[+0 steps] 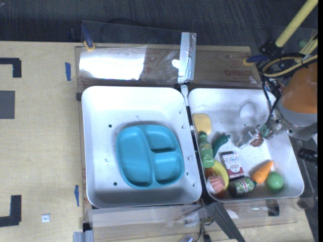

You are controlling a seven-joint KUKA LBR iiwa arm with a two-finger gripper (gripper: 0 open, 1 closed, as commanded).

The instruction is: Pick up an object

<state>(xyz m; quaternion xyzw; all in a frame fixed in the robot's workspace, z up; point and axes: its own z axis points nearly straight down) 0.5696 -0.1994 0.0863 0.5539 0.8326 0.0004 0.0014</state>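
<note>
**Robot arm reached into toy-filled bin**

The grey arm entered from three o'clock, its orange band above the wrist, and its gripper point(260, 135) hung low over the right bin point(222, 102), toward the bin's three o'clock wall. Whether the gripper was clenched or released could not be told from above; nothing could be seen between its tips.

The toys lay crowded along the bin's seven-to-five o'clock arc: a yellow piece point(202, 122) at nine o'clock, a green bottle point(206, 153) below it, a small red-and-white carton point(231, 164) near the centre, a carrot point(262, 171) and a green ball point(274, 181) at five o'clock. The carrot, nearest the gripper, looked the likeliest pick. It appeared light, stiff and smooth, probably plastic, so it might slip; a grip across its thicker middle seemed safest. The ball beside it would likely roll.

The left bin point(96, 135) held a blue divided tray point(150, 155) on the table point(35, 135).
</note>
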